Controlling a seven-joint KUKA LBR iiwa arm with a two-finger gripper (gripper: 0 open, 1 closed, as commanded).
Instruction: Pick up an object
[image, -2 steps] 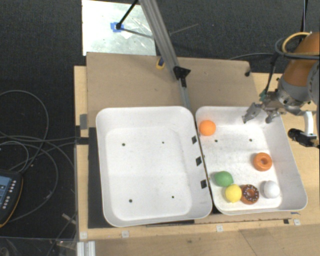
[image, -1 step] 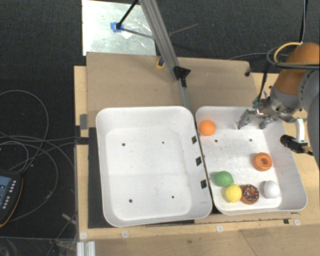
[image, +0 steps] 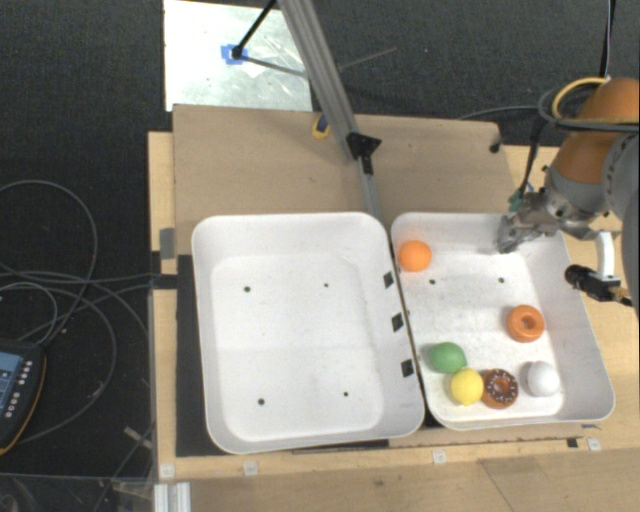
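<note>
The right bin (image: 575, 330) holds several small objects. An orange ball (image: 414, 256) lies at its far left corner. An orange ring (image: 525, 323) sits near the right wall. Along the near edge lie a green object (image: 446, 356), a yellow ball (image: 466, 386), a brown sprinkled doughnut (image: 499, 388) and a white ball (image: 542, 379). My gripper (image: 510, 238) hangs over the far right part of this bin, apart from every object, with nothing seen between its fingers.
The left bin (image: 290, 330) stands beside the right one, joined by black clips. A slanted grey pole (image: 330, 80) crosses the far bench. Cables and a pendant (image: 15, 385) lie on the floor at left.
</note>
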